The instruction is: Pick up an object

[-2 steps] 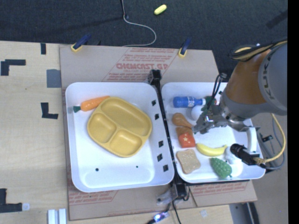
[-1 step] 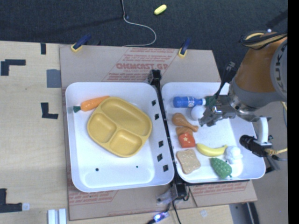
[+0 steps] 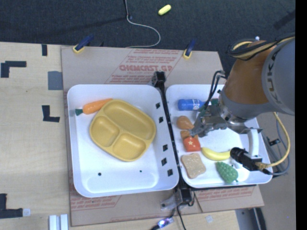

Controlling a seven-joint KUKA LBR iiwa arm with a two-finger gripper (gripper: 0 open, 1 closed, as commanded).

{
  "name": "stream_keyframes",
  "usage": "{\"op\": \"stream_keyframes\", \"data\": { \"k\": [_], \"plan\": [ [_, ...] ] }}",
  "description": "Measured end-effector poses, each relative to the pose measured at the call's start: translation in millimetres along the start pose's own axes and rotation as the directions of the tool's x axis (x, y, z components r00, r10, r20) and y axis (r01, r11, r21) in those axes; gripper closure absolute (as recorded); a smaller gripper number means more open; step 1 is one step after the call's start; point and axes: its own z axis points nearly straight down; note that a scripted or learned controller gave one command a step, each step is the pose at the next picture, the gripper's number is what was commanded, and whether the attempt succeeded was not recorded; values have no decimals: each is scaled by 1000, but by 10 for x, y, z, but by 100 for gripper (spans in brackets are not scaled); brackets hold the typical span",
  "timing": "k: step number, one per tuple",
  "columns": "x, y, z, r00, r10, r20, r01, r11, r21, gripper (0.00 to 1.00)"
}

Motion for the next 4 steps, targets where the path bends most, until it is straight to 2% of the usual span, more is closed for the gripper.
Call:
{"op": "stream_keyframes", "data": {
  "k": [1, 2, 3, 4],
  "plan": [
    [533, 20, -127, 1000, -3, 0, 3, 1000, -2, 100],
    [718, -48, -154, 1000, 1, 1, -1, 1000, 0, 100],
    [590, -11, 1, 1000, 6, 3, -6, 1000, 1, 100],
    [654, 21, 6, 1000, 3, 2, -3, 1000, 0, 100]
  ]
}}
